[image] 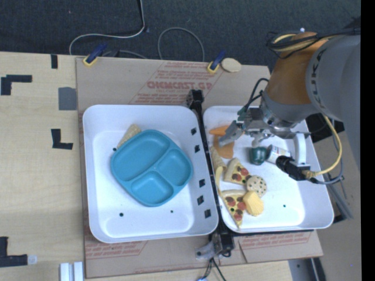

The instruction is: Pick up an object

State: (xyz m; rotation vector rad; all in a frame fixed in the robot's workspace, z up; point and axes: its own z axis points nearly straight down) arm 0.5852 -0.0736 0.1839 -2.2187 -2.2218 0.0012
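Far left: pale wood bench (35, 174) with black angular marks. Cardboard sheet (170, 84) with red print laid over it, under both bins.

Left bin (94, 122): holds a blue divided plate (152, 167), three compartments, set at a slant. Tan cracker (130, 134) tucked partly under the plate's upper left edge.

Right bin (293, 206), touching the left bin along a black divider: all small items crowded on its left half.
- orange wedge (218, 130) at top, near the divider
- tan bread piece (224, 151) just below it
- pizza slice (236, 171), with a round cookie (256, 184) touching its right side
- second pizza slice (233, 202) lowest, beside a yellow cheese block (254, 204)
- teal cup-like piece (258, 154) to the right of the bread, apart from the rest

Gripper (249, 134) low over the upper part of the right bin, between the orange wedge and the teal piece, just above the latter. Open or closed: cannot tell from this angle. Nothing seen held in it. Arm (304, 81) entering from the right, orange band above the wrist, yellow cable looping beside it.

Back edge of cardboard: two blue-and-yellow clamps (92, 56), and a tan oval item (231, 65) next to the right-hand one. Beyond: dark carpet (234, 10) with a pale cable (140, 16) trailing across.
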